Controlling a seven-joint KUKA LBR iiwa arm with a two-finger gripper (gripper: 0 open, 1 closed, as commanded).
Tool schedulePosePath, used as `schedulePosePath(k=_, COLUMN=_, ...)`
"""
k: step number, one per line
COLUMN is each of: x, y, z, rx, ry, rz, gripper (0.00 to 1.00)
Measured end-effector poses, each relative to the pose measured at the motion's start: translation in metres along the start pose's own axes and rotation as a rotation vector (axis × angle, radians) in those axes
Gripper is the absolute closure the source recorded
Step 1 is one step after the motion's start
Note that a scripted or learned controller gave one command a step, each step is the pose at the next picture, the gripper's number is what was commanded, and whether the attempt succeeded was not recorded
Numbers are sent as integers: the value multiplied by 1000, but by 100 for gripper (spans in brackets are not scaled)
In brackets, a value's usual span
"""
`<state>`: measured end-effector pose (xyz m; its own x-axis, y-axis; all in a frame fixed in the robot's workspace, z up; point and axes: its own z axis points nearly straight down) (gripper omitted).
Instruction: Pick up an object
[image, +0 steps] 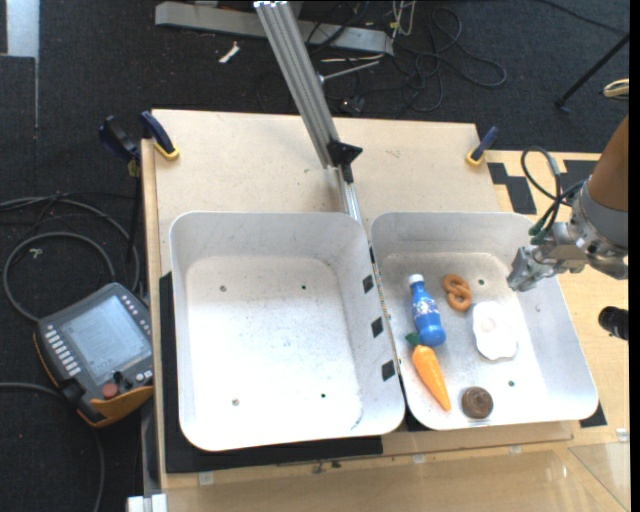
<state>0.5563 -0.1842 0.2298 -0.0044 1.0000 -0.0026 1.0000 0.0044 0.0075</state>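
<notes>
**Gripper at the right bin's far edge, five objects below it**

The arm (612, 200) comes in from the right, and its gripper (524, 272) hangs over the upper right part of the right bin (560, 345), near the far wall. From this slant it is not possible to tell how the jaws stand, and nothing can be seen between them.

All the loose things lie in the right bin. A blue bottle (426, 313) with a white cap lies near the bin's left side, and just below it an orange carrot (431, 375) points toward the near edge — the two almost touch end to end. A small brown pretzel (458, 292) sits just right of the bottle's cap. A white round object (495, 333) lies below and to the right of the pretzel, closest to the gripper but still apart from it. A dark brown round piece (477, 402) rests near the bin's front edge, right of the carrot's tip.

The left bin (185, 300) stands beside it, their rims meeting in the middle. A metal rail (300, 85) slants across the bench (250, 165) toward that joint — well left of the gripper. A handheld control pad (95, 350) lies on the floor to the left.
</notes>
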Motion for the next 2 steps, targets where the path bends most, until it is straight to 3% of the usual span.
schedulePosePath(k=1, x=0, y=2, z=-53, rx=0, ry=-1, rz=1, gripper=100)
schedulePosePath(k=2, x=49, y=19, z=-36, rx=8, ry=4, rz=-3, gripper=100)
